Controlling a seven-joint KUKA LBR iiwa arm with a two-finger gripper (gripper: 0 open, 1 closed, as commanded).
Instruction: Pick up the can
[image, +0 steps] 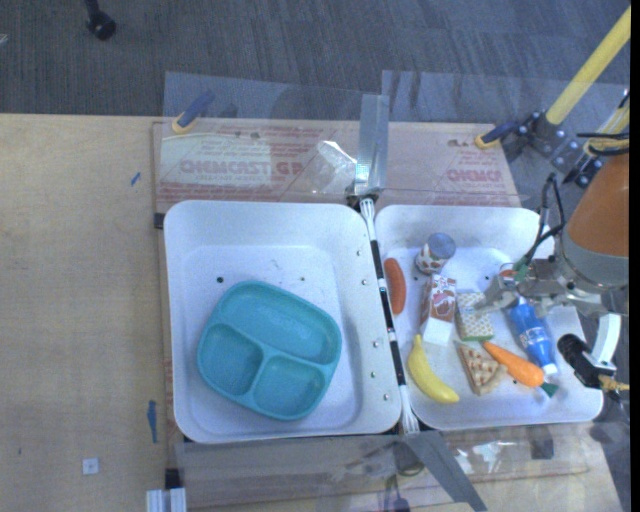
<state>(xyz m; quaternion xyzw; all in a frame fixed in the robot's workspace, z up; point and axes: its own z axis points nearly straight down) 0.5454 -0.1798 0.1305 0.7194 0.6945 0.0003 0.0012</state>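
The can (437, 252) is small, with a grey lid and a printed label. It stands upright near the back of the right bin (455, 218). My gripper (502, 287) hangs over the right side of that bin, right of the can and nearer the front, just above a blue bottle (528, 335). A gap separates the gripper from the can. The grey arm with its orange band (603, 215) reaches in from the right.
Around the can lie a red sausage (396, 285), a carton (440, 305), a banana (430, 372), a waffle square (472, 318), a pizza slice (480, 368) and a carrot (517, 365). The left bin (190, 240) holds a teal divided plate (268, 348).
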